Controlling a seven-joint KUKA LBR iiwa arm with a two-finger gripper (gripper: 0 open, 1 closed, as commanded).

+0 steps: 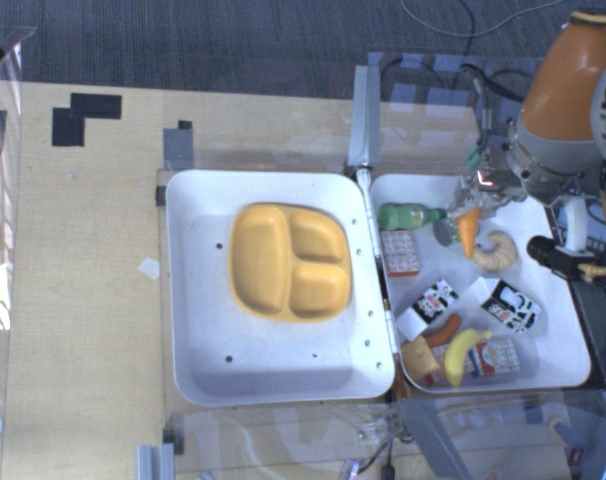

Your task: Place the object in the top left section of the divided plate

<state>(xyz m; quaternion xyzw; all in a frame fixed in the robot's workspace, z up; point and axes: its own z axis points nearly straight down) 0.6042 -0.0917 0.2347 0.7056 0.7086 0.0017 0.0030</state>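
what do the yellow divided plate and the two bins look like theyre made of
Divided plate: likely molded plastic, matte mustard yellow, with soft rounded ridges and only faint sheen. Left bin and right bin: probably thin formed plastic or painted metal, smooth white, rounded corners, small dark holes showing in the left one. The look alone does not settle which.

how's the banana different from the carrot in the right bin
The curved yellow toy banana lies flat near the right bin's front edge, touching other items; the short orange toy carrot sits near the back, straight and tapered, pointing down, right under the gripper. The banana looks longer. Both are toy foods in the same bin.
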